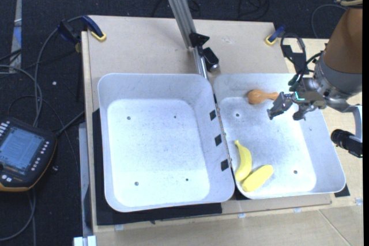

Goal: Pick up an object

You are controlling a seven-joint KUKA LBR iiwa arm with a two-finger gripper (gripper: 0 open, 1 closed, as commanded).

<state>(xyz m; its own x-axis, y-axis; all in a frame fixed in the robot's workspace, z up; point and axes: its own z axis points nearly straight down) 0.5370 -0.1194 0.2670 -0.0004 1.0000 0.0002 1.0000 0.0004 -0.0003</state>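
In the right bin (323,150) lie three objects. A small orange piece with a short stem (258,96) rests near the bin's back edge. A yellow banana (244,159) and a yellow lemon-like piece (258,177) lie together at the front left. My gripper (287,109) hangs over the back right part of that bin, just right of the orange piece, its dark fingers spread apart with nothing between them.
The left bin (115,95) sits beside the right one, a raised divider with black clips between them. A slanted metal pole (181,6) reaches down to the bins' back junction. Yellow clamps hold the bench corners. A pendant lies on the floor at left.
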